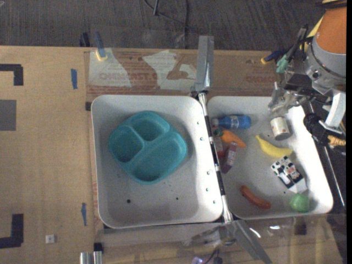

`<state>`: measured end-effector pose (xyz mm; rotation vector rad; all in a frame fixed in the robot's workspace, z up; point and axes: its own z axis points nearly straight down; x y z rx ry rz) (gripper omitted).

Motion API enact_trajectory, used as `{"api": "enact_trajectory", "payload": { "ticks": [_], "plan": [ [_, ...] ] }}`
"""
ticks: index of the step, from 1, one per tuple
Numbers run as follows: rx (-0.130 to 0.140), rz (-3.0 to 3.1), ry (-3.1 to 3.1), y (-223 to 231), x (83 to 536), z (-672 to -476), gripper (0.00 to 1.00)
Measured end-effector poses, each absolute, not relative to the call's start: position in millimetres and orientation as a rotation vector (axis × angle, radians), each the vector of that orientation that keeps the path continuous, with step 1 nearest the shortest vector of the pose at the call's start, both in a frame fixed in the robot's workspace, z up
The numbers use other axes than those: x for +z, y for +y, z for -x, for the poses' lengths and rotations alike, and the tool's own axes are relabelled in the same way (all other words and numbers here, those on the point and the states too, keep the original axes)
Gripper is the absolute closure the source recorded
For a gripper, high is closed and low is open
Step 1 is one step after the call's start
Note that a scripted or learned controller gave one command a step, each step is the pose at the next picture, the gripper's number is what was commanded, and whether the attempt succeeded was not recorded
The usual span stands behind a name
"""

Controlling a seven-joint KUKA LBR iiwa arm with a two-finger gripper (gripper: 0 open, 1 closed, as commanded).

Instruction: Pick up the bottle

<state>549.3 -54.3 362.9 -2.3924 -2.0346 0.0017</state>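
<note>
Green ball (300, 202), sausage (255, 197) nearest; bottle (231, 122) beside carrot (233, 138); end effector (281, 104) near can (280, 127), grip state unclear.

Bottle (231, 121) in right bin (316, 202), near divider; banana (271, 147) right of bottle; divided plate (147, 146) left of bottle, in left bin (110, 202).

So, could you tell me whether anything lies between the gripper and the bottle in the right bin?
Nothing visible does. The gripper hangs over the right bin's far right corner, and the bottle lies to its left on bare floor. The silver can sits just below that line; the carrot touches the bottle's near side.
</note>
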Motion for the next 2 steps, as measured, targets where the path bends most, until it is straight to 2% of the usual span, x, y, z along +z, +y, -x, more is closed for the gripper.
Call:
{"api": "enact_trajectory", "payload": {
  "ticks": [1,2],
  "plan": [
    [0.000,2.271,-2.170,-70.9,183.9,-479.0,1.00],
    [-0.002,2.124,-2.318,-81.5,316.4,-574.2,1.00]
  ]
}}
